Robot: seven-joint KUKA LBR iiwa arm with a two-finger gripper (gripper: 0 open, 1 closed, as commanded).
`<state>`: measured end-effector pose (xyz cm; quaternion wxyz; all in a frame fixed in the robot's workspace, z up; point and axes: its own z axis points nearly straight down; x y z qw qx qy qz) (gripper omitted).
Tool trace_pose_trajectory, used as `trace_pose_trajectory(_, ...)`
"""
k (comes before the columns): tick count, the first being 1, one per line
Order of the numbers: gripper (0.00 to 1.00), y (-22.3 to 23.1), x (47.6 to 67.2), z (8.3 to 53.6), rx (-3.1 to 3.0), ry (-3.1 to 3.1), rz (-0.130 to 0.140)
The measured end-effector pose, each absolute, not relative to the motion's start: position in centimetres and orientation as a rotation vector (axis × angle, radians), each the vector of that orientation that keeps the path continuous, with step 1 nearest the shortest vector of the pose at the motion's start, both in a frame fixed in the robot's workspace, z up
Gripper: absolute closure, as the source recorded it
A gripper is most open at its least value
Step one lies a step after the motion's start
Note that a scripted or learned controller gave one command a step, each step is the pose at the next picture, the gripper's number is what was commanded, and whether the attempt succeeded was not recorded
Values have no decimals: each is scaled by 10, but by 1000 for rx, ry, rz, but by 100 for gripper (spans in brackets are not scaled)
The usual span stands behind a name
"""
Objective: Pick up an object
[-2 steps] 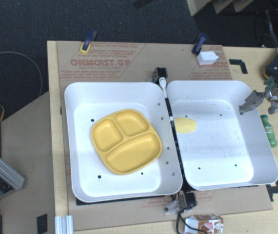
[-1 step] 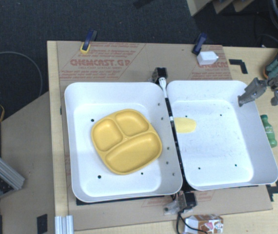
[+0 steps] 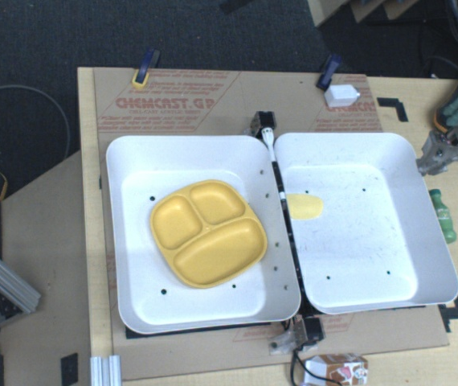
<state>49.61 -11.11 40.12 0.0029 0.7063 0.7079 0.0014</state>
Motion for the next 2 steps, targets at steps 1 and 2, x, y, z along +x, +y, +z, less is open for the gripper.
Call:
trace_pose_trajectory(1,100,60,508,327,2209,2248,-6)
trace_pose_trajectory(2,100,94,479,391,2215,2225,7)
